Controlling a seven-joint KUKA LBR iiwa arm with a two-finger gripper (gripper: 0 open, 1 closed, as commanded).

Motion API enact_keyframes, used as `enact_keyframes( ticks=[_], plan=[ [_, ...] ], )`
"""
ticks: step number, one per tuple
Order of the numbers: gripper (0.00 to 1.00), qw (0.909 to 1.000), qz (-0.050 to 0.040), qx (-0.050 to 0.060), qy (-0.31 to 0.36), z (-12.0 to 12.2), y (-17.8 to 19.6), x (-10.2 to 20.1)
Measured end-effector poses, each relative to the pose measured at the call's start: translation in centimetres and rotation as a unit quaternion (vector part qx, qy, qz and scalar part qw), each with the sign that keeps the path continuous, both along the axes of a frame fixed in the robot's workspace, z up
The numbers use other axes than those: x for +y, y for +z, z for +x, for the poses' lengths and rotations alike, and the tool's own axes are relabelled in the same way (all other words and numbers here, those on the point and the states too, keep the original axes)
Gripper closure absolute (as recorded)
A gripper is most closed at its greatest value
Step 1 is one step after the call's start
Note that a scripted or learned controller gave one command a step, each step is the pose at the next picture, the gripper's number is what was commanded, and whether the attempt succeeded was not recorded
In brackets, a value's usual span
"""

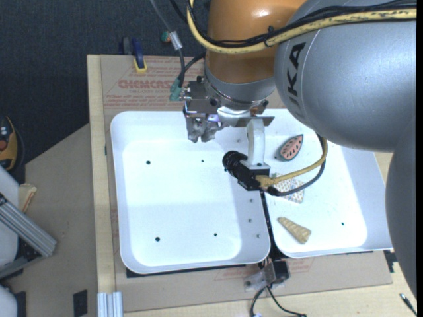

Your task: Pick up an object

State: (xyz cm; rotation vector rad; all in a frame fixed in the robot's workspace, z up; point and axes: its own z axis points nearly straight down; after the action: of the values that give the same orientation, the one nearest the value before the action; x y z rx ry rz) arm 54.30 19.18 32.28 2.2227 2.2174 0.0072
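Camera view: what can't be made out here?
All in the camera view:
- Right shallow white bin: far side and right edge hidden behind the grey arm.
- Pale speckled flat piece: partly covered by the robot's cable; outline unclear.
- Orange-and-grey oval object: too small to identify.
- Two-finger gripper: dark, small; whether it holds anything is unreadable.

Three small things lie apart in the right-hand bin (pixel 350 190). A salmon oval piece (pixel 291 148) with a dark rim sits tilted near the far side. A pale speckled scrap (pixel 291 189) lies mid-bin by the dividing wall. A tan ridged cone (pixel 295 230) lies flat nearer the front, its tip pointing left.
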Motion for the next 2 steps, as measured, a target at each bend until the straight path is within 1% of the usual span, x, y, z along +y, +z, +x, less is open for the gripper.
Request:
enact_keyframes(
  ticks=[1,2],
  plan=[
    [1.0,1.0,0.0036,-0.007,0.004,-1.3,22.3,3.4],
    [0.0,1.0,-0.0012,0.003,0.002,-1.3,21.2,3.3]
  ],
)
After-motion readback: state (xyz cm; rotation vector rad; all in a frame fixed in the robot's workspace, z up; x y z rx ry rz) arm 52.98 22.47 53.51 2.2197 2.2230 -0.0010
